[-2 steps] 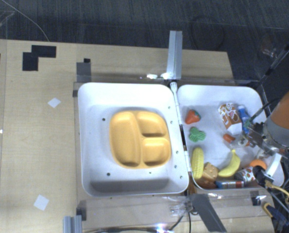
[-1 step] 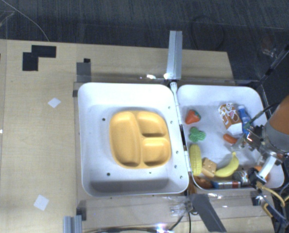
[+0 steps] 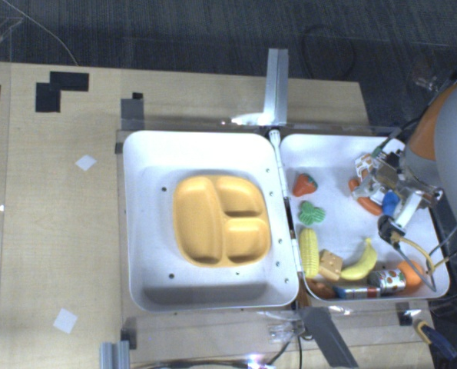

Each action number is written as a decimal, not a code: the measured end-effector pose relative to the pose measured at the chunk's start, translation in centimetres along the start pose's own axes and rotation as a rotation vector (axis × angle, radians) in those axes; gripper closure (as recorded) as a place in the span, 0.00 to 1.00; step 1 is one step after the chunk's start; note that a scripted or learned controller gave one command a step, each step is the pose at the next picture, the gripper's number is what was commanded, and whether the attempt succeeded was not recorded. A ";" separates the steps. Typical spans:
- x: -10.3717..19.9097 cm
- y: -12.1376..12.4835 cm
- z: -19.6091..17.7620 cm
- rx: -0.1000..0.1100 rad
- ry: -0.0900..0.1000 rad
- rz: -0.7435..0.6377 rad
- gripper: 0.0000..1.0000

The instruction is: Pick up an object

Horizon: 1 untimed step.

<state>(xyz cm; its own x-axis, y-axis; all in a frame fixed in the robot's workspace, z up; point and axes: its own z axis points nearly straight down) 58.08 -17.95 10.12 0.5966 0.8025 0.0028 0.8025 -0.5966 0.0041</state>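
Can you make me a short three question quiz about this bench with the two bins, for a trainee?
1. True or false: the yellow divided tray lies in the left bin.
2. Which lies nearest the divider between the bins? A) banana B) corn cob C) can
3. Fill in: the end effector is over the ____ bin.

Key
1. True.
2. B: the corn cob lies along the divider in the right bin.
3. Right, near its far right side.
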 end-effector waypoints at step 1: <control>4.3 6.6 -1.3 -0.003 0.000 -0.259 0.00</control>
<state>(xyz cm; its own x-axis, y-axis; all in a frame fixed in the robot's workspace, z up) 65.95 -18.42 11.47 0.3714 0.9285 0.0011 0.9284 -0.3714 0.0079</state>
